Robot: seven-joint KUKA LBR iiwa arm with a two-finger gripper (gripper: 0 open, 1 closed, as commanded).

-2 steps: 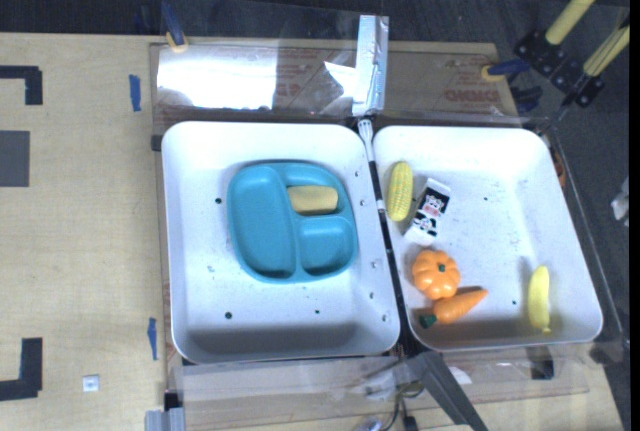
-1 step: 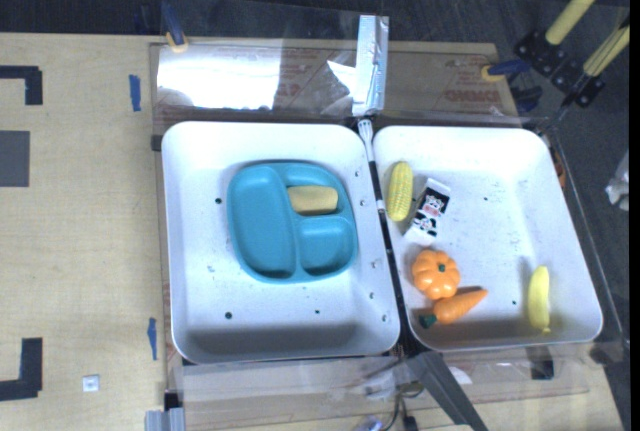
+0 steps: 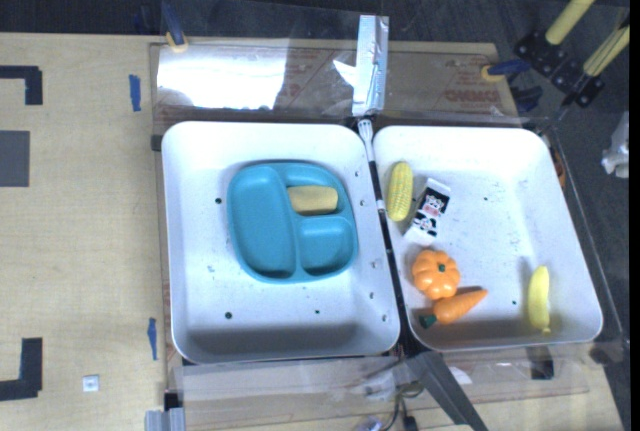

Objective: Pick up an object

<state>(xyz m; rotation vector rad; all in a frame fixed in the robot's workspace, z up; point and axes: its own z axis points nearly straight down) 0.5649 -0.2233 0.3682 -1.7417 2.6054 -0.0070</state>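
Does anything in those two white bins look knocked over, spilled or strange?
Nothing looks spilled or broken. The carrot lies touching the small pumpkin in the right bin, and the corn cob rests against the dividing wall. A yellow item sits in the blue divided plate.

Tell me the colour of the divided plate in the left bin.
The divided plate is blue, clearest in the camera view, with a yellow piece in one compartment.

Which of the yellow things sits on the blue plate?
The yellow block, lying in an upper compartment of the blue divided plate in the left bin. The corn cob and banana lie in the right bin.
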